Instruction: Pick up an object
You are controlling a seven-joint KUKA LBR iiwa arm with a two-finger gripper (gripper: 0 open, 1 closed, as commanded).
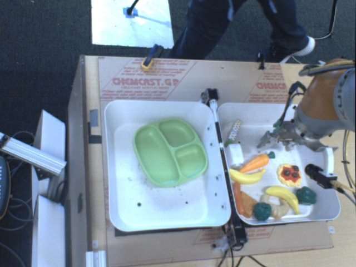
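Broccoli (262,210) hugs the right bin's (334,207) front edge; gripper (272,141) hangs above open floor, its state untellable.

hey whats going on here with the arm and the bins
A grey and orange robot arm reaches in from the right over the right bin, which holds toy food: a carrot, two bananas, a small pizza and broccoli. Its gripper hovers near the carrot, and nothing is visibly held. The left bin holds a green divided plate.
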